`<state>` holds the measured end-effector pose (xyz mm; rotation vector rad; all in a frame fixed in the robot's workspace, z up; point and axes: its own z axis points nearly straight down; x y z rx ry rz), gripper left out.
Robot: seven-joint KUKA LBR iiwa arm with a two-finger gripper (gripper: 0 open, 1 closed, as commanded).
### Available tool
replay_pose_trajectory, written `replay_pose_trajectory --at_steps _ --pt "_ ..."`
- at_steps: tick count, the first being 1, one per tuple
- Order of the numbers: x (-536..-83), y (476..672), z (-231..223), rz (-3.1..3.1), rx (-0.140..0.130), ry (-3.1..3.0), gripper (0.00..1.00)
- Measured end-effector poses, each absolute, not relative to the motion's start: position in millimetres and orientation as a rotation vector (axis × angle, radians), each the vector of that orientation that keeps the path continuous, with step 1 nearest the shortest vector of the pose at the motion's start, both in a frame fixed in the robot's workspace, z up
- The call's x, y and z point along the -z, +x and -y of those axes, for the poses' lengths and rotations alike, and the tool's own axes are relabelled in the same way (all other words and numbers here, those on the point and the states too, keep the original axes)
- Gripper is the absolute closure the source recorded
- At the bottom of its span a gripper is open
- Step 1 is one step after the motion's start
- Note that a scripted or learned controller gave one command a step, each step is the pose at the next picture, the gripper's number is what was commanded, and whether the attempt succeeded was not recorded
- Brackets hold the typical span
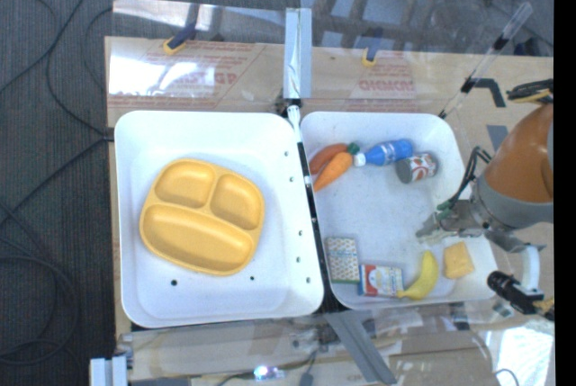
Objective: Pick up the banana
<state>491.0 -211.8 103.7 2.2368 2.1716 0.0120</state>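
So at that point my arm (526, 168) was reaching in from the right side, with the orange band hanging over the right edge of the right bin (382, 121). My pincer (447, 224) was low over the right part of that bin, but honestly I couldn't tell how far open it was, it was just a dark tangle of parts from that angle. I couldn't see anything gripped in it either.

The banana (422, 276) was lying on the bin floor near the front edge, below and a bit left of my pincer, apart from it. It was curved, with its lower end just beside a small carton (382, 279) on its left. An orange-yellow block (458, 260) sat just to the right of the banana, close under my wrist.

The rest of the right bin: a patterned square packet (342, 258) left of the carton, two carrots (329, 164) up in the back left corner, a blue-and-white bottle (387, 152) lying on its side next to them, and a can (416, 167) tipped over just right of the bottle.

The left bin (135, 150) had a yellow divided tray (203, 215) sitting in the middle of it.
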Motion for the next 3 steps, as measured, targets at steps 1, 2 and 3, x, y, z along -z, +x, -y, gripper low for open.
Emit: replay_pose_trajectory --at_steps 1,2,3 --pt "-103.6 490.9 211.8 -2.172 -0.012 2.237 0.00" --pt "-96.0 491.1 211.8 -2.118 -0.022 2.304 0.00" --pt "-105.6 492.6 214.8 -2.107 -0.019 2.295 1.00"
